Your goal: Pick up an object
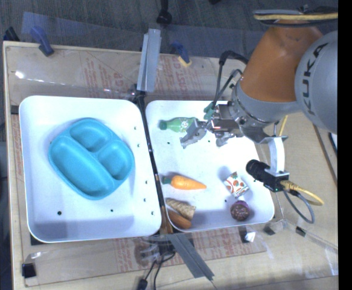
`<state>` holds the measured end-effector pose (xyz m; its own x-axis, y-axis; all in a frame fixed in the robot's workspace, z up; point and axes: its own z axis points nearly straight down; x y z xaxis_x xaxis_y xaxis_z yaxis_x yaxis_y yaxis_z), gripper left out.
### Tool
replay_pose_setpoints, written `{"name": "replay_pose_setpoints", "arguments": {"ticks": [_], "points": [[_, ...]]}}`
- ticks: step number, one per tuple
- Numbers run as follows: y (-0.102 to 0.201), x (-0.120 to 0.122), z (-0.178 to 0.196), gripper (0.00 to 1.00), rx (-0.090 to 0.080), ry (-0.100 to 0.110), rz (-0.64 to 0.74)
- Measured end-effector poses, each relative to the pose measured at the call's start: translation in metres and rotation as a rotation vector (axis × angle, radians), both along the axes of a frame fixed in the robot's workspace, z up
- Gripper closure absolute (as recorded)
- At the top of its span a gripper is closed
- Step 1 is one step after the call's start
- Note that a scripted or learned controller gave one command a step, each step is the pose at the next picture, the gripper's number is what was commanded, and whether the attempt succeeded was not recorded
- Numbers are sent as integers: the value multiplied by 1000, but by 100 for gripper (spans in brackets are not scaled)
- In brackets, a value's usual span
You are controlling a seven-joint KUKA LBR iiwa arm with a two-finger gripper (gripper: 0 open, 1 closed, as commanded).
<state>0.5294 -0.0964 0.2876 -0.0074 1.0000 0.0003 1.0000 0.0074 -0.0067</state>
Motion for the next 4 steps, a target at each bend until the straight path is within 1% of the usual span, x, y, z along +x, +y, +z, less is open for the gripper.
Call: {"name": "replay_pose_setpoints", "arguments": {"ticks": [1,2,3,4], "points": [[-1,-19,-131,0,0,-3,-2],[-5,-23,-149,0,-3,-8,-5],[-10,-33,-165,0,-7,-14,-7],[-23,-51,-193,0,-5,-14,-4]]}}
